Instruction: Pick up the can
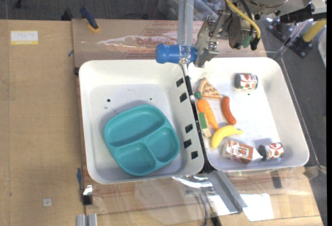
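Observation:
A small can (pixel 246 81) with a red and white label lies on its side near the back of the right bin (pixel 290 116). A second, similar can (pixel 271 151) lies at that bin's front right corner, beside a small carton (pixel 237 151). My gripper (pixel 205 52) hangs over the back left corner of the right bin, close to the divider between the bins. It is open with nothing between its fingers. It sits to the left of the back can and apart from it.
The right bin also holds a pizza slice (pixel 208 88), a carrot (pixel 206 112), a sausage (pixel 228 110) and a banana (pixel 223 135). A teal divided plate (pixel 141 139) lies in the left bin (pixel 93 95). A blue knob (pixel 168 54) sticks out at the divider's back end.

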